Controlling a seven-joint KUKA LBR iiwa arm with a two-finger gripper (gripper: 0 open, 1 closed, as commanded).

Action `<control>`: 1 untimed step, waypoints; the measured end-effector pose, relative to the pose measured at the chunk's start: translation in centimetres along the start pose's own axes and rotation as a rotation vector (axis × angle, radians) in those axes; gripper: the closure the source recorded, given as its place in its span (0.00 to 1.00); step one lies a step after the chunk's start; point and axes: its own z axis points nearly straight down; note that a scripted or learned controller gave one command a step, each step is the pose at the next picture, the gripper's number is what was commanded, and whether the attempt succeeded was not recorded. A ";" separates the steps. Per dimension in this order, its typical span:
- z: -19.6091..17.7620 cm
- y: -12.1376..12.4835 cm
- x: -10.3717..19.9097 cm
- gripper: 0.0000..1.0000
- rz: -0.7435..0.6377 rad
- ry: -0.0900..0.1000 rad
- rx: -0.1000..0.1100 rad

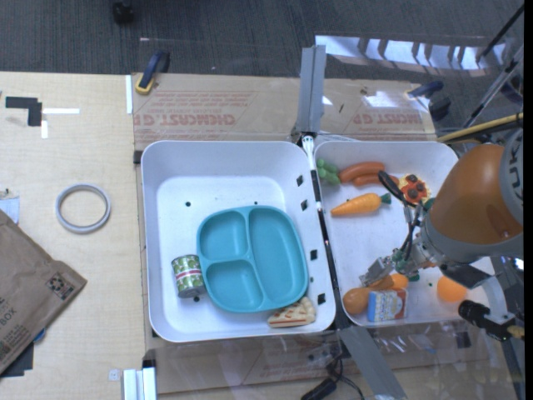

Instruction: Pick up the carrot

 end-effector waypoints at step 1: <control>-0.9 0.1 -0.1 1.00 0.004 -0.001 -0.001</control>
